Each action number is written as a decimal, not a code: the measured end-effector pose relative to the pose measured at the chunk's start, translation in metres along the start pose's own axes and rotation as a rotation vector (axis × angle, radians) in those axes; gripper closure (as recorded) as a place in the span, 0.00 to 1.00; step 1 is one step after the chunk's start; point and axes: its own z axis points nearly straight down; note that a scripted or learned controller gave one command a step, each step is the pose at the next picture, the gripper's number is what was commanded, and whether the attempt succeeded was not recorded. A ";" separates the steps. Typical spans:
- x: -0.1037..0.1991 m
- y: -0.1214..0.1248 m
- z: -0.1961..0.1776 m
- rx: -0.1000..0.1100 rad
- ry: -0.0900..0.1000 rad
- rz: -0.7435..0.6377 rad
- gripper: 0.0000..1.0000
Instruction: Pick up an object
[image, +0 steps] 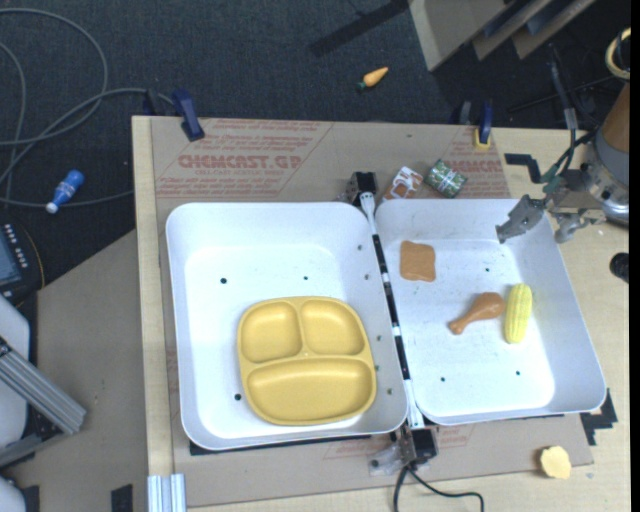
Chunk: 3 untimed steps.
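at the right bin's (570, 330) far right corner hung the gripper (538, 217), its grey fingers splayed fairly wide with nothing between them, poised above the rim rather than over any object. that spot looked like a waiting or approach position: the arm came in from the right, so the corner was the nearest place to hover before going down.

three candidates lay in that bin. a brown toast (418, 261) sat flat near the far left corner, close to the divider. a drumstick (477, 312) lay toward the middle, slanted, with its thick end touching or just beside a corn cob (518, 312), which lay lengthwise nearer the right edge. the corn seemed the easiest reach, but its closeness to the drumstick might crowd the fingers; the toast stood apart, yet it was thin and flat.

a yellow tray (304, 360) filled the near part of the left bin (200, 250), open side up, likely as a place to put things. no pick had begun.
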 end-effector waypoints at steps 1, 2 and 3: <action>0.008 -0.053 0.161 0.009 0.003 0.002 0.00; 0.007 -0.049 0.143 -0.004 -0.002 0.001 1.00; 0.093 0.019 0.153 -0.007 0.000 -0.008 1.00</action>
